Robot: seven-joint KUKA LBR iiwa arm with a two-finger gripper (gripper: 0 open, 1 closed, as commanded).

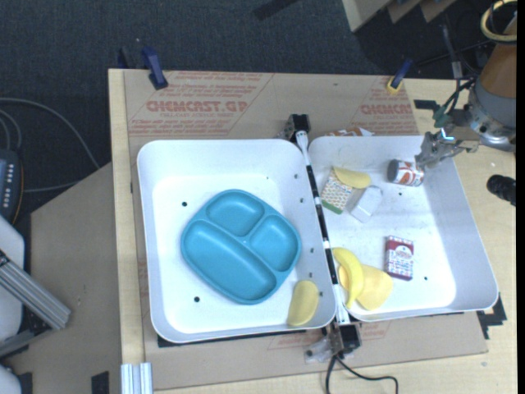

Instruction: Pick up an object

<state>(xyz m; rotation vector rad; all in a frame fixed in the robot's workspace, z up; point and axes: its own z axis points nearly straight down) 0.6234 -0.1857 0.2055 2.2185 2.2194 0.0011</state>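
My gripper [432, 152] hangs over the far right corner of the right bin [459, 220], just right of a small red and white can [404, 172] lying on its side. The can lies on the bin floor, apart from the gripper. Also in the right bin are a yellow wedge [353, 176], a patterned packet [336, 194], a pale grey block [367, 203], a red box [399, 258], and a yellow banana [348, 268] beside a yellow round piece [375, 288].
The left bin [156, 187] holds a blue divided plate [239, 245] and a yellow piece [303, 303] at its near right corner. The grey arm [492, 97] comes in from the upper right. Cables and clamps lie along the bench's far edge.
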